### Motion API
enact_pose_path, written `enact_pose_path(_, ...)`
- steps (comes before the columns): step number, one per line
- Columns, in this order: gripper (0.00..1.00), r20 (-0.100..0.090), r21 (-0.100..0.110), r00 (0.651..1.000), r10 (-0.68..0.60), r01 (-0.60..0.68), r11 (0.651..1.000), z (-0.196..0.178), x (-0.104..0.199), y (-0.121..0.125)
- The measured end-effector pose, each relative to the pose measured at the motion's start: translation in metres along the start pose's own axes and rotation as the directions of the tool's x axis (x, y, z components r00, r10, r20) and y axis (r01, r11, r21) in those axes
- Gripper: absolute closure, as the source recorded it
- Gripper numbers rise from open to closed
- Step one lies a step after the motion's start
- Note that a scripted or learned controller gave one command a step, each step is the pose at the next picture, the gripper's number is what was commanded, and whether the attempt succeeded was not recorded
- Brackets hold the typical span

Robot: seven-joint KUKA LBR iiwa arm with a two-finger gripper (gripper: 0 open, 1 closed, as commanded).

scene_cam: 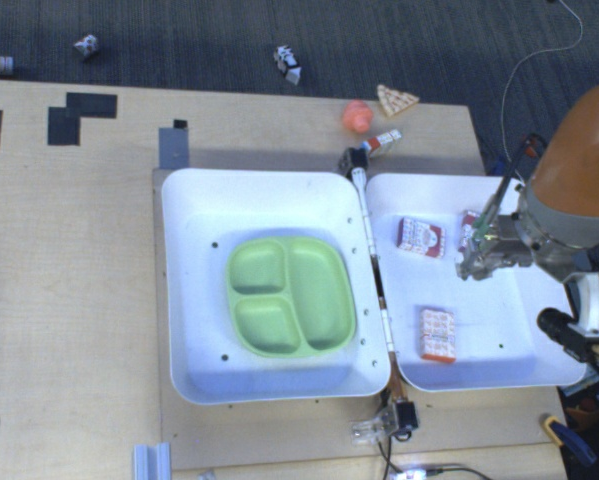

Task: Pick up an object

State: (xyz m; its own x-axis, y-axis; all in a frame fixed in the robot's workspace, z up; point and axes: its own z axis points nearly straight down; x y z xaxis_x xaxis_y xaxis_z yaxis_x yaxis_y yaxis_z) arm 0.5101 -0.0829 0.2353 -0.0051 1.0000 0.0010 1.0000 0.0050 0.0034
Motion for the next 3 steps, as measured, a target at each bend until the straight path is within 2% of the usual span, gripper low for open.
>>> enact_pose_path(1,1.00,0.000,0.000,1.000,0.000,0.000,1.000,-0.019,0.037,-0.022)
enact_pose_path(2,1.00,0.002,0.001,1.000,0.002,-0.002,1.000,-0.014,-0.054,0.058)
enact_pose_path(3,1.00,0.000,0.000,1.000,0.000,0.000,1.000,-0.026,0.002,0.021)
